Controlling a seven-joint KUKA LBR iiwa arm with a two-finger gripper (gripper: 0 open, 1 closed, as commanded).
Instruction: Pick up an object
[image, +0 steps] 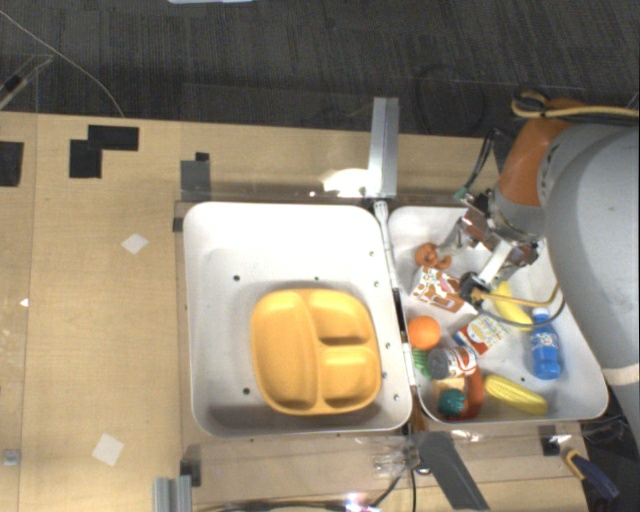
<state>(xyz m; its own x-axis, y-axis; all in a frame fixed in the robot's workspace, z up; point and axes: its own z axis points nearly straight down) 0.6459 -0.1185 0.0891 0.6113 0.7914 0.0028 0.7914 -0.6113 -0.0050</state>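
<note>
The gripper (466, 236) hung over the far part of the right bin (590, 395), close to its far edge. Whether it was wide or narrow could not be told, and nothing could be seen in its grasp. Just beside it, toward the wall shared with the left bin (210, 300), lay a small brown thing (428, 253), too small to name. Just nearer than that lay a little carton (437, 290), white with red and orange print, tilted. An orange ball (424, 332) sat nearer again, against the shared wall. A blue bottle (545, 346) with a white label lay toward the bin's right edge, well apart from the gripper, and a long yellow piece (515, 394) rested by the near edge. In the left bin, a yellow divided tray (315, 350) sat toward the near edge.
</note>
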